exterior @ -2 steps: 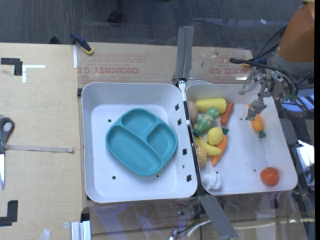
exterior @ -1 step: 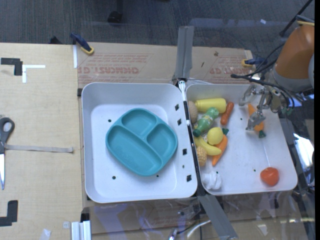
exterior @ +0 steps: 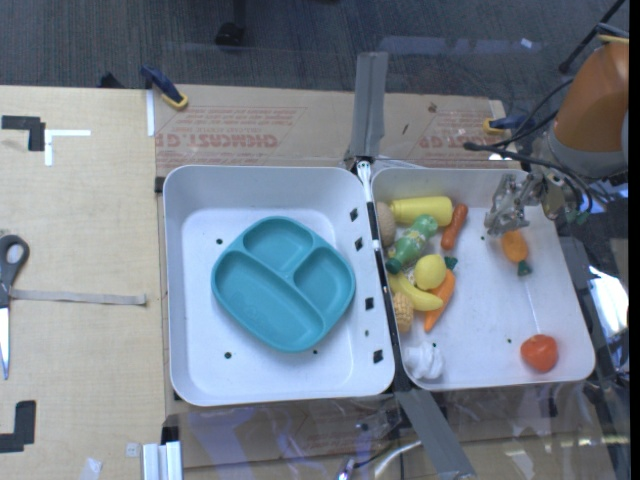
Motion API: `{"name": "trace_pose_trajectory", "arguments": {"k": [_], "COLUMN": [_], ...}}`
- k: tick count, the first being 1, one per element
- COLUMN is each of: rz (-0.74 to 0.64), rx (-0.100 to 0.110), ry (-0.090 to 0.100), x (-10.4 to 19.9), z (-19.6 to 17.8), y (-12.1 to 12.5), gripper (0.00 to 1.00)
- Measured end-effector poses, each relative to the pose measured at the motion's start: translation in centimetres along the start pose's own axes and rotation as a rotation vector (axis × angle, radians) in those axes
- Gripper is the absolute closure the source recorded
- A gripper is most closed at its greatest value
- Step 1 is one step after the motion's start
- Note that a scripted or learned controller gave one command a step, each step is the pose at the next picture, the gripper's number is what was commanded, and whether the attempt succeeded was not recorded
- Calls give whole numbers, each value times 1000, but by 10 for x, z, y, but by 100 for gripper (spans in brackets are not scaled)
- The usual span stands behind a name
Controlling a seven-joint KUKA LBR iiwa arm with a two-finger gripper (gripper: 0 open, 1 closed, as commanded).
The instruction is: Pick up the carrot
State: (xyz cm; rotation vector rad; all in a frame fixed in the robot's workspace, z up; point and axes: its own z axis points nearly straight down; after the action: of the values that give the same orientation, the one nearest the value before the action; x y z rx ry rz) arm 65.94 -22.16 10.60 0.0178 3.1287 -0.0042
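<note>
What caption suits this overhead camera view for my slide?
Gripper hovers by a small carrot in the right bin; blue tray sits in the left.

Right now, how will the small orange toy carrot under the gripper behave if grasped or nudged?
The small orange toy carrot looks like rigid, glossy plastic, so probably light and a bit slippery. Its rounded, tapered body may roll or skid on the smooth white bin floor. The gripper sits just above it.

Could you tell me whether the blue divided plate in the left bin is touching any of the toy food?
Apart. The camera view shows the blue plate alone in the left bin, with the bins' walls between it and the toy food pile.
</note>
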Motion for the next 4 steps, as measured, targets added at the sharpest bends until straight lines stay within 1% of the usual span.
{"name": "trace_pose_trajectory", "arguments": {"k": [1, 2, 3, 4], "rz": [114, 114, 51, 49], "rx": [-2, -1, -1, 1], "ry": [8, 8, 6, -3], "x": [51, 51, 9, 7], "z": [-47, -47, 12, -1], "y": [30, 30, 0, 0], "gripper": [100, 0, 0, 100]}}
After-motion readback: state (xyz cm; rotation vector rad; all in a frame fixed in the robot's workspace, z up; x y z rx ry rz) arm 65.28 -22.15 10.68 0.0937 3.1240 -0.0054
